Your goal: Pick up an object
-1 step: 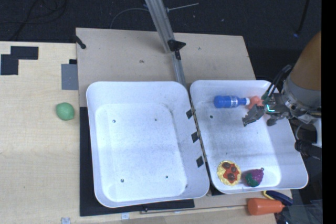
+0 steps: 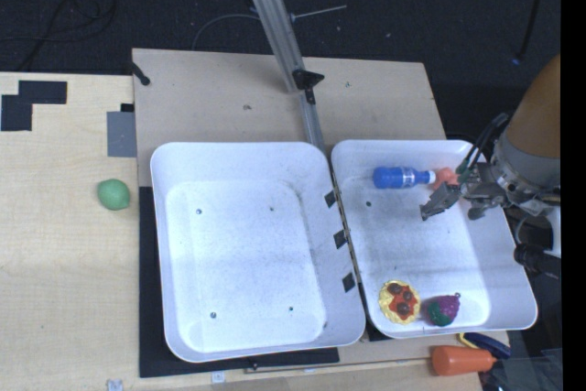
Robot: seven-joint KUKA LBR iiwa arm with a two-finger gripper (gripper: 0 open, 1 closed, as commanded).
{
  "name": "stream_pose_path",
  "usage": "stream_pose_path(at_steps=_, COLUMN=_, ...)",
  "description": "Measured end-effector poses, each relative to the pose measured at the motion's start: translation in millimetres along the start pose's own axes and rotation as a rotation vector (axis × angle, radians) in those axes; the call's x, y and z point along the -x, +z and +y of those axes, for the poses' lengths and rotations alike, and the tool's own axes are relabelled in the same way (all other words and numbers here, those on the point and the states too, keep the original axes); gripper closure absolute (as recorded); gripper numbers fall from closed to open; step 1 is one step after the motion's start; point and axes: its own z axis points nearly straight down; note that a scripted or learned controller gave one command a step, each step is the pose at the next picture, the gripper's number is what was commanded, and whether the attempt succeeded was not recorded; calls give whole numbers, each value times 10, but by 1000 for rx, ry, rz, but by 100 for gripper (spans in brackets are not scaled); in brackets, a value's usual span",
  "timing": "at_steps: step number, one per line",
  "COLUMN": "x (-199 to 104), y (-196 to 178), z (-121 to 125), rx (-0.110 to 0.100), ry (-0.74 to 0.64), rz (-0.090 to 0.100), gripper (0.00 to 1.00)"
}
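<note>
**Pincer poised by the blue bottle**

Spread and holding nothing, the pincer (image 2: 446, 195) hangs at the right of the frame, over the right bin (image 2: 513, 314), just beside the cap end of a blue bottle (image 2: 401, 177) lying on its side near the bin's upper edge. A yellow toy (image 2: 399, 301) and purple fruit (image 2: 443, 309) sit at the lower edge. Closing on the rounded bottle off-centre could roll it away, I judge, leaving an empty grasp.

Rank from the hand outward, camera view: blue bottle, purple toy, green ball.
From the hand, in the right bin:
1. Blue bottle, beside it, right bin's far end.
2. Purple toy, right bin's near corner.
3. Green ball, on the bench beyond the left bin.
</note>
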Motion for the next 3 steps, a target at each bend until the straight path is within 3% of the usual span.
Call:
stream_pose_path(at_steps=2, x=22, y=1114, z=-33, rx=0, ry=0, rz=0, gripper=0)
stream_pose_path(at_steps=3, x=33, y=990, z=-27, rx=3, ry=2, rz=-1, gripper=100)
